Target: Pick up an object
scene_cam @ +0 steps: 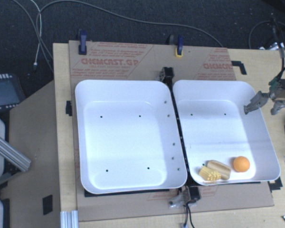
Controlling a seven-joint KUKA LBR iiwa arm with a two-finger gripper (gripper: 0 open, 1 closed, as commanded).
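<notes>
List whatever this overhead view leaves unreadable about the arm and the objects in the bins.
- Gripper: at the view's right edge, arm cut off, small and blurred.
- Tan object and yellow corn-like piece in the right bin: too small to identify; touching or apart unclear.
- Orange ball: possibly fruit, too small to tell.

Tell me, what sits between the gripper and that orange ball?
Nothing. In the camera view, bare white bin floor separates the gripper from the orange ball; the two yellowish items lie off to the ball's side.
</notes>
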